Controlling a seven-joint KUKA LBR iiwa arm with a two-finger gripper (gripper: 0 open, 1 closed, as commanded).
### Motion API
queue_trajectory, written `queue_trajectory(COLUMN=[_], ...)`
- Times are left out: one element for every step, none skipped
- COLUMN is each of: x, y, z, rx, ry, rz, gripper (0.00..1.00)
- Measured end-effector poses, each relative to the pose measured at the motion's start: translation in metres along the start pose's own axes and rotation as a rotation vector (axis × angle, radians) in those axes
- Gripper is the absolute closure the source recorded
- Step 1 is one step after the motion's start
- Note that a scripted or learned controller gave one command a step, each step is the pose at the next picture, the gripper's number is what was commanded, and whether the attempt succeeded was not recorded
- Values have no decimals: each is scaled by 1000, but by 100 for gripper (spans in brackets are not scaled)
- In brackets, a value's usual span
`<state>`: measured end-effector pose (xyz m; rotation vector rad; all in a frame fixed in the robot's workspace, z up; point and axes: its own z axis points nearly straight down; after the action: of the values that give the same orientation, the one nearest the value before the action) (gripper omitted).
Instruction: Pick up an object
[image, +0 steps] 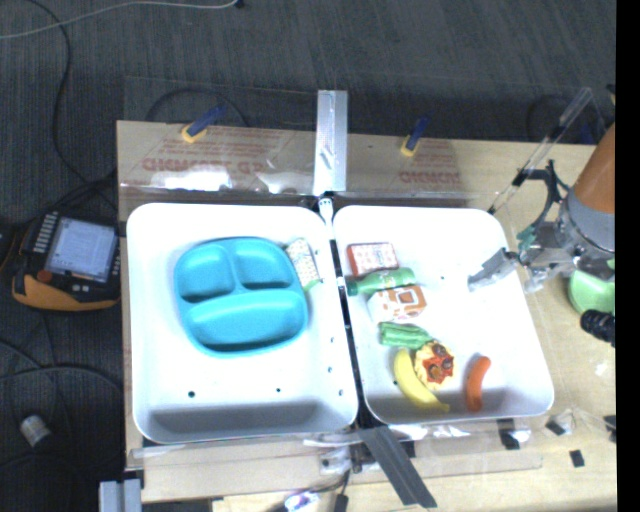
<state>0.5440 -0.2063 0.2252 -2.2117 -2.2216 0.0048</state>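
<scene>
Lying in the right bin (520, 330), the objects to pick were gathered mostly along its left half. A red and white box (371, 257) sat at the far end, and just near of it a green item (380, 281) lay across, touching a small white and orange carton (400, 300). Nearer again lay a green pepper-like piece (402, 335), then a yellow banana (412, 381) with a small red and yellow toy (436, 363) against its right side. An orange carrot-like piece (476, 381) lay apart, near the right front corner. The gripper (492, 270) hung over the right side of this bin, above bare white floor and well apart from all the objects; nothing was between its fingers, and whether they were open or closed I cannot tell. The left bin (160, 390) held a blue divided plate (240, 293), with a small white and green packet (303, 263) just beside its far right corner. A bright green object (590, 288) stood on the bench right of the bins.
</scene>
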Motion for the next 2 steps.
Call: queue_trajectory(x=[53,91], y=[19,3], z=[42,101], rx=[0,-15], ry=[-2,-1], rz=[-159,145], gripper=[0,0])
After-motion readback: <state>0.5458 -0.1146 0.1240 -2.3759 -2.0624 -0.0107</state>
